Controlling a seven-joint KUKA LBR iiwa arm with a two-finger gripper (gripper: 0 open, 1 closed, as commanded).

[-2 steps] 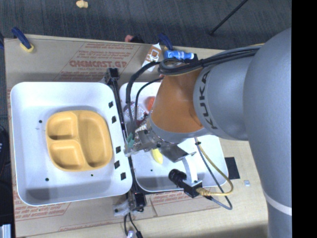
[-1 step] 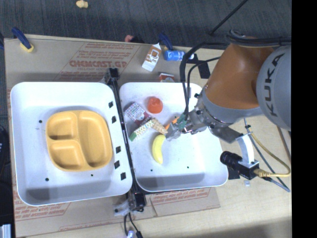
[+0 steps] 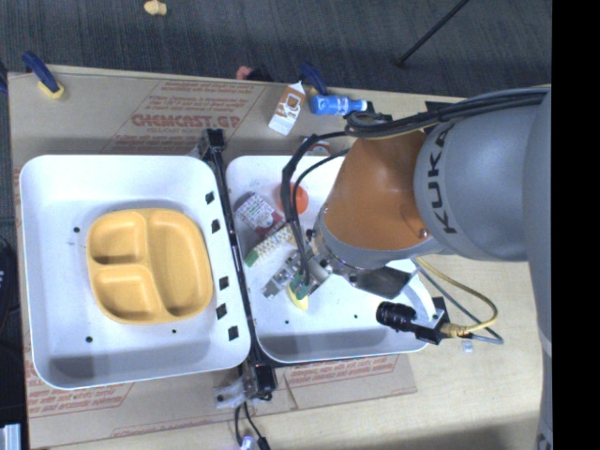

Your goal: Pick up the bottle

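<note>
The claw [image 3: 298, 284] hangs low over clutter in the right bin [image 3: 323, 345], likely seeking the bottle.

Arm [image 3: 478, 172] comes in from the right, big grey casing filling that side, KUKA lettering readable on it. Orange band [image 3: 375, 190] sits below the grey segment, tapering toward the wrist. Wrist is pitched steeply down and leftward. Pincer [image 3: 298, 279] at the low end of the wrist, mostly hidden under the arm's own bulk; its state can't be read from here. Black cables [image 3: 298, 172] loop along the orange band's left side. A black connector [image 3: 396, 315] with yellow lead hangs off the wrist's lower right.
</note>
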